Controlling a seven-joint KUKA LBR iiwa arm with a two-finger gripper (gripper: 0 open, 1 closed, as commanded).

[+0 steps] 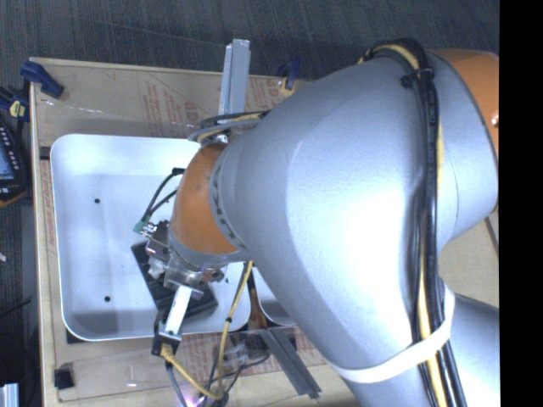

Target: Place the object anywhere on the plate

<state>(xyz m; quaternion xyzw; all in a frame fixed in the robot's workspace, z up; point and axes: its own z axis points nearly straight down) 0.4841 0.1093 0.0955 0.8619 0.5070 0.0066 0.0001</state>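
My gripper point(163, 259) is low over the front right part of the left white bin point(58, 227), below the orange band of the wrist point(197, 210). Right under it lies a flat black thing point(197, 303) on the bin floor. The wrist hides most of it, and I cannot tell whether it is the plate or the object. I also cannot tell if the gripper touches it. The grey arm hides nearly all of the right bin point(273, 314).
The bulky grey arm point(339, 210) covers the right half of the view. A metal post point(235, 75) stands behind the bins. A blue clamp point(41, 76) sits at the bench's back left corner. Cables and a metal strut point(284, 363) lie at the front edge.
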